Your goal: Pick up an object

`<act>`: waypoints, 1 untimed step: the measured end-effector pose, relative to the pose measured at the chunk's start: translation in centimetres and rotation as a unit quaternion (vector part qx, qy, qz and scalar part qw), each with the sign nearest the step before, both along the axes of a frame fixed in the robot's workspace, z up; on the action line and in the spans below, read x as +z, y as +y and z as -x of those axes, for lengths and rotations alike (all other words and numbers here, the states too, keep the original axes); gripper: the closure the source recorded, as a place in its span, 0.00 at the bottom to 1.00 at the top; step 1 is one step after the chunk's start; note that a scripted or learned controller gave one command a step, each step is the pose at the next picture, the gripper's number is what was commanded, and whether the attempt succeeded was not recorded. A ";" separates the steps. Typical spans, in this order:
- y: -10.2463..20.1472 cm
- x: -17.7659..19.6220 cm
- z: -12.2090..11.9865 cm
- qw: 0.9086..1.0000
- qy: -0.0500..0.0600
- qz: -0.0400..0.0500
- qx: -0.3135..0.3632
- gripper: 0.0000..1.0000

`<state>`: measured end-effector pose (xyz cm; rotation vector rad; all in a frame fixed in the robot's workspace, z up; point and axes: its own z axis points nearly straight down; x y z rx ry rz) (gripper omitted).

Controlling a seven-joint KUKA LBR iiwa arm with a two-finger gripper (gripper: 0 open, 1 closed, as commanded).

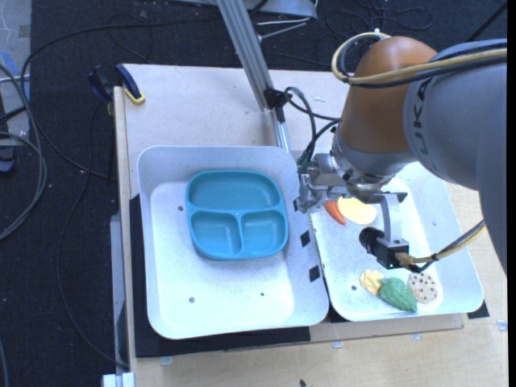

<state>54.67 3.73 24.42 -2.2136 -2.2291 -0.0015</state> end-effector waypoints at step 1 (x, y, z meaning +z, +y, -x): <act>4.7 -0.1 -0.5 1.000 0.000 0.000 0.000 1.00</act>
